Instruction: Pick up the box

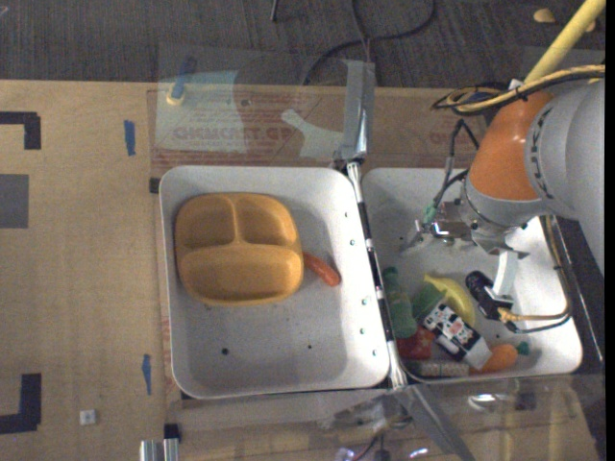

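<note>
The arm's end effector (434,229) hovers over the upper part of the right bin (384,200); whether it is released or clenched cannot be told. The box (452,330), white with dark print, lies below it near the bin's lower edge, among a banana (450,294) and other toys, well apart.

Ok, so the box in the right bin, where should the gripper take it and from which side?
Probably from straight above, across the short width of the box. It lies flat and slanted, crowded by the banana above and the carrot below, so side approaches look blocked.
</note>
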Robot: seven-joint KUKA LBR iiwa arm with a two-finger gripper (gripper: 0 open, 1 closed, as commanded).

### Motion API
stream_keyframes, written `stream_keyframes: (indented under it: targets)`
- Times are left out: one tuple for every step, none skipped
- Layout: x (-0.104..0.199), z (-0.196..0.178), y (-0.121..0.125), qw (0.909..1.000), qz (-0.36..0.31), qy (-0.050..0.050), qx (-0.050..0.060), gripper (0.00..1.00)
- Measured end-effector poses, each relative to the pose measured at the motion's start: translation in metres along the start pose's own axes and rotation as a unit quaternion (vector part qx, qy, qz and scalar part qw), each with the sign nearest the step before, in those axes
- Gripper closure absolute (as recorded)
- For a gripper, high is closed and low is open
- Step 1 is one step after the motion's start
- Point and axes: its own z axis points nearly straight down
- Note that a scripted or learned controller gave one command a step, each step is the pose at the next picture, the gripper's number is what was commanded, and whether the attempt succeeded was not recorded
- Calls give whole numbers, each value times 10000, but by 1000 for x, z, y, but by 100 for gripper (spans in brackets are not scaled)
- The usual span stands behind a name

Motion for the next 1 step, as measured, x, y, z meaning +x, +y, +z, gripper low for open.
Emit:
stream_keyframes:
  targets:
    - [-1,2,63,9974,717,-1,29,0]
